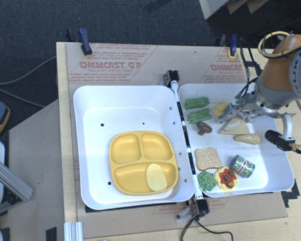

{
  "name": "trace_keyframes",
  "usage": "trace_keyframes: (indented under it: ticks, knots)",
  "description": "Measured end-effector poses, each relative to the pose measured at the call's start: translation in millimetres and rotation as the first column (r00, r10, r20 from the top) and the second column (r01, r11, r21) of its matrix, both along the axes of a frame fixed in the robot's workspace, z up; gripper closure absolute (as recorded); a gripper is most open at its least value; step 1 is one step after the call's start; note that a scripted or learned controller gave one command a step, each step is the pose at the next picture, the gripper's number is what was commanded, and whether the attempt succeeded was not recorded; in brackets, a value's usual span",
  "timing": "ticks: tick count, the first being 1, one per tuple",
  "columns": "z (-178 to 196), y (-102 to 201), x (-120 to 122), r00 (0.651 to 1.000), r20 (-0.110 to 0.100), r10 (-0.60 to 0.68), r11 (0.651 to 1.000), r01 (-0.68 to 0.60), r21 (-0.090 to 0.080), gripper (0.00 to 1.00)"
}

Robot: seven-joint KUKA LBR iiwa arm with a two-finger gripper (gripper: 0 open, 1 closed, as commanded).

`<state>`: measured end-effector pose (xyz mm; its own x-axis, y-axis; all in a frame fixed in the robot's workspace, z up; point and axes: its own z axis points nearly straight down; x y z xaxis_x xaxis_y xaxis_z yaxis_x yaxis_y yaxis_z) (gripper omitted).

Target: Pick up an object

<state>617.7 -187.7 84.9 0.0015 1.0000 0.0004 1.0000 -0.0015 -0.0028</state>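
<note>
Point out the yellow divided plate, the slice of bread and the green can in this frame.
yellow divided plate (pixel 124 149): camera view, left bin; point on its bare upper-left compartment.
slice of bread (pixel 208 158): camera view, right bin; point on the middle of its top face.
green can (pixel 242 166): camera view, right bin; point on its side.

Left bin (pixel 90 134) roomy round plate (pixel 143 162); right bin (pixel 276 182) cluttered.

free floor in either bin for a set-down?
Left white bin: bare floor all around the yellow divided plate, widest behind it. The plate's two back compartments are bare; a pale oval slice fills the front one. Right white bin: crowded with food; small bare patch near its right wall.
</note>
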Motion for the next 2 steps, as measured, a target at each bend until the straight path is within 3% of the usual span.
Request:
trace_keyframes:
  ticks: [1,2]
  knots:
    - [0.3,12.9,36.9,1.0,0.008,0.005,1.0,-0.004,-0.002,0.0]
    - [14.2,11.0,37.7,1.0,0.013,0.003,1.0,-0.003,-0.005,1.0]
